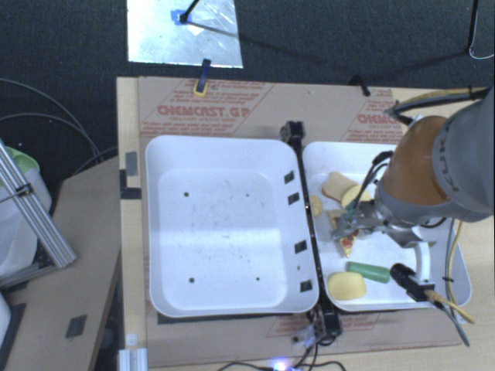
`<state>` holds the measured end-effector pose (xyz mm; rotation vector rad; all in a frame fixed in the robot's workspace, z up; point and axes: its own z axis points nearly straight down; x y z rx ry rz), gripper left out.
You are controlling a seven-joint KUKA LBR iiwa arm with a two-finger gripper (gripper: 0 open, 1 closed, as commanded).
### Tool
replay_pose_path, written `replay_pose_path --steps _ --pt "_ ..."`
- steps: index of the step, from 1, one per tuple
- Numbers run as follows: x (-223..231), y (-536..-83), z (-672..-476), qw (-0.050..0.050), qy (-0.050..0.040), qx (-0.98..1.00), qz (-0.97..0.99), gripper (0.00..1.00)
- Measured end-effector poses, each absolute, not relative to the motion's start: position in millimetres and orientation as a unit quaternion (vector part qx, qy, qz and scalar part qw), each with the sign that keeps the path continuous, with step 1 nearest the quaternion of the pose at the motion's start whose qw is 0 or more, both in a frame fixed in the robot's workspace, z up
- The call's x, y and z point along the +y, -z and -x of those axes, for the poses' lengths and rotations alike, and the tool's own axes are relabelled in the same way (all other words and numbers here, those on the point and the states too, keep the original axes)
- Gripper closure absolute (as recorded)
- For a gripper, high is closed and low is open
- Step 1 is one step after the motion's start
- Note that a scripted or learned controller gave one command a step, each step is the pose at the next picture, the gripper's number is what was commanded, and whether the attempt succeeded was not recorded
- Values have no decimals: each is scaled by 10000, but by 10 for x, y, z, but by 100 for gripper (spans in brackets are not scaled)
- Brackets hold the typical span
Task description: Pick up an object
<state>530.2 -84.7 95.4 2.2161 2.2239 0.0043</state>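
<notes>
My gripper is low in the right bin, near its left wall, with the grey arm and its orange band reaching in from the right. A small red and white piece lies just below the gripper, close to it or touching it. A tan lump and a yellow piece lie just behind the gripper. Toward the front of the bin are a green cylinder and a round yellow object.
The left bin stands beside the right one, and black clips run along the shared wall. Both bins rest on a cardboard sheet. A metal frame stands at the far left.
</notes>
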Motion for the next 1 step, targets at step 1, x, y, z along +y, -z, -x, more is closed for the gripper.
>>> replay_pose_path --steps 1 --pt "-94 -1897 -5180 21 -49 7115 -7026 100"
